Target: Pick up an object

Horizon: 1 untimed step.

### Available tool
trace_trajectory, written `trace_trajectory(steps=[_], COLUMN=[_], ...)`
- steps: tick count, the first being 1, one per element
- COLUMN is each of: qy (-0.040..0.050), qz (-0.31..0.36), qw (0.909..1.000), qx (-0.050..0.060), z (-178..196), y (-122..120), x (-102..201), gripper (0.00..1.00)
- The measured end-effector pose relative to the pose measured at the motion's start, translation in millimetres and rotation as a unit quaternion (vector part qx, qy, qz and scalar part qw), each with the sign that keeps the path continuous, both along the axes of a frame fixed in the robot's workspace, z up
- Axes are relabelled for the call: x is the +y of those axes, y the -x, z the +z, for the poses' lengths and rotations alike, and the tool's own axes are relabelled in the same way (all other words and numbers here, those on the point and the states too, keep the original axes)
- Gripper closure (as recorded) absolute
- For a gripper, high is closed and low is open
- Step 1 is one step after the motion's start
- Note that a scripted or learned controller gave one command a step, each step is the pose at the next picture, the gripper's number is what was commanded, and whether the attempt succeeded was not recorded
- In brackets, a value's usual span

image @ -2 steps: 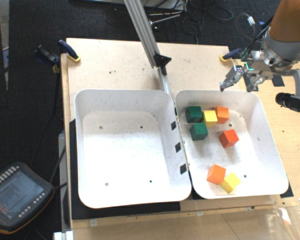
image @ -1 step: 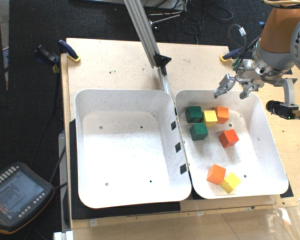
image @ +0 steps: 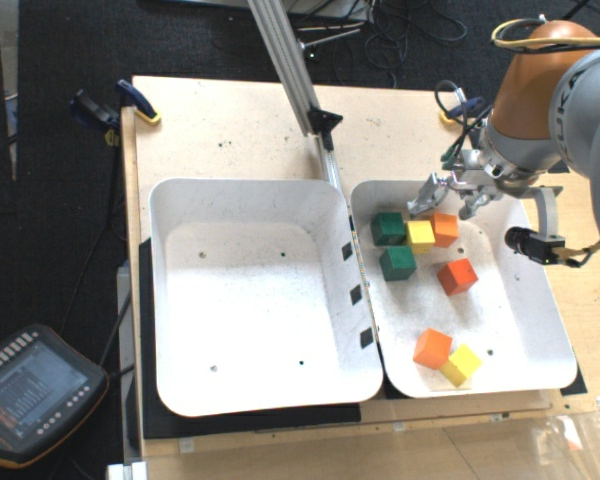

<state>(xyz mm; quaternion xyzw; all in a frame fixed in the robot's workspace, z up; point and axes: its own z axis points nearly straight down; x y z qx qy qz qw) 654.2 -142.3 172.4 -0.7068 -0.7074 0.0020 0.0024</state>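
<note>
The right bin (image: 540,338) holds several small blocks. Two green blocks (image: 388,229) (image: 398,262) lie at its left side, with a yellow block (image: 421,233) and an orange block (image: 445,229) beside the upper green one. A red block (image: 458,276) sits toward the middle. Near the front, an orange block (image: 432,348) touches a yellow block (image: 461,365). My gripper (image: 448,202) hangs at the bin's far edge, just above the yellow and orange pair, its fingers spread apart with nothing between them.
The left bin (image: 180,218) stands beside the right one, divided by their rims. A slanted metal rail (image: 285,53) runs down to the bins' far junction. A black cable part (image: 536,245) hangs off the arm over the right bin's right side.
</note>
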Motion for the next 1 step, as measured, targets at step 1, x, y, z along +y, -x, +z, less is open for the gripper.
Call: trace_trajectory(steps=[1], qy=[0.0013], qz=[-0.001], qw=[1.0], qx=[-0.003], z=[-42.5], y=[-0.4], x=[-5.0], gripper=[0.0])
